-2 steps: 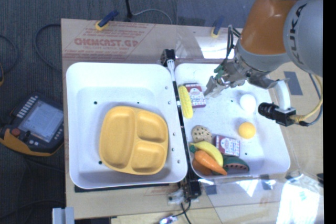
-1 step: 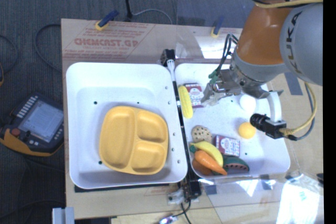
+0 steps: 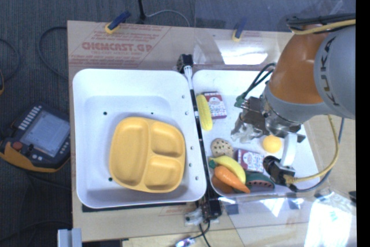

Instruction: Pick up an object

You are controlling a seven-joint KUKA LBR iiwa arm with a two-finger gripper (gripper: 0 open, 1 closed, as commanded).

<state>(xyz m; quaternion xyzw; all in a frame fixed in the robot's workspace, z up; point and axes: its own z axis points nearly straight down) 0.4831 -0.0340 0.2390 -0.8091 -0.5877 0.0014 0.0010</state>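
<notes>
Gripper [image 3: 250,131]: low in the right bin [image 3: 306,150], jaws hidden in the clutter — cannot tell their state.
Objects: lemon [image 3: 272,143] just beside it; cookie [image 3: 220,147], banana [image 3: 229,165], carrot [image 3: 230,179] near.
Risk: crowding — a grasp could slip or nudge neighbours.

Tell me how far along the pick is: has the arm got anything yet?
Done: the gripper is down in the right white bin, among the toy foods. In hand: nothing visibly lifted; the round yellow lemon-like ball sits beside it. Left: grasping and raising one item; the yellow banana and orange carrot lie untouched.
</notes>
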